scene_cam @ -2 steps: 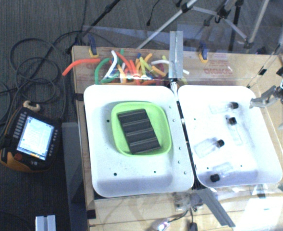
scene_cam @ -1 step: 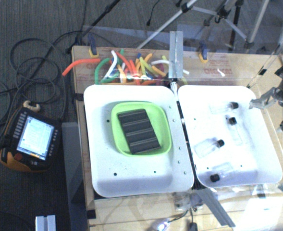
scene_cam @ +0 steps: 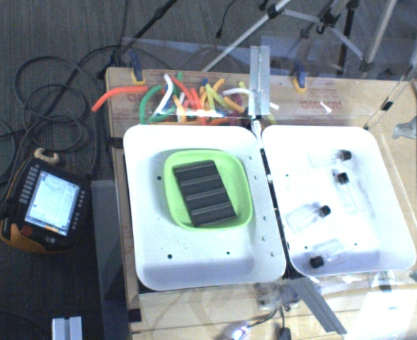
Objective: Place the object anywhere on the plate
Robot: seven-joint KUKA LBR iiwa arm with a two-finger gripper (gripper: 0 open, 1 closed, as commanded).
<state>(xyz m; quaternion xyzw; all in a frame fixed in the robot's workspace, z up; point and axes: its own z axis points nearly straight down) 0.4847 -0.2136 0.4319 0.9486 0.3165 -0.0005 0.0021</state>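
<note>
At centre of the shallow white left bin [scene_cam: 194,261], a dark grey ribbed rectangular block [scene_cam: 205,193] lies on the lime-green square plastic plate [scene_cam: 245,190]. It looks stiff, light and grippy, so pinch its long edges at 8 and 2 o'clock. I cannot tell the gripper's state.

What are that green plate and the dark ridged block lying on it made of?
The green plate looks like moulded plastic: an even lime colour, rounded corners, a soft sheen. The dark ridged block is matt charcoal with raised ribs across it, probably rubber or dull plastic; the view cannot settle which.

plate [scene_cam: 245,190] green | block [scene_cam: 204,193] dark grey (ribbed) | bins [scene_cam: 194,268] white | vial caps [scene_cam: 324,210] black
</note>
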